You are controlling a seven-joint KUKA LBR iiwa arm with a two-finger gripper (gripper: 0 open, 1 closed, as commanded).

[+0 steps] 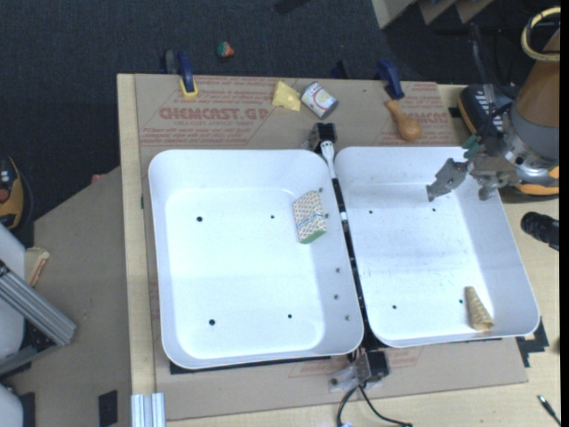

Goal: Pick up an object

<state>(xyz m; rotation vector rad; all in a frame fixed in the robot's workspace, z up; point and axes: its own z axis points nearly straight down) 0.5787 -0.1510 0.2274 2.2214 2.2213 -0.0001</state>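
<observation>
Two candidate objects in the bins. First: small patterned packet [309, 215], pale with speckled green/red print, roughly rectangular, lying flat in the left bin [178, 265] near its right wall, upper half. Second: tan cone-shaped piece [478, 309], ridged like a waffle cone, lying on its side in the right bin [418, 274] near the bottom right corner, narrow end pointing up-frame.

Claw [447, 180] is over the upper right part of the right bin. One grey finger is seen angling down-left toward the bin floor; can't tell from this angle whether the claw is released or clenched. Nothing seen in its grip. It is well apart from both the cone and the packet.

Arm [533, 118] comes in from the right edge, orange band above the wrist, wrist sitting just past the right bin's upper right rim and tilted so the claw points left into the bin.

On the table [231, 114] outside the bins, along the top: yellow wedge [286, 97], small white box [318, 99] just beside it, wooden-handled item [404, 120], blue clamps [186, 72] at the board edge. Black cable connector [324, 135] sits at the top of the gap between the bins.
</observation>
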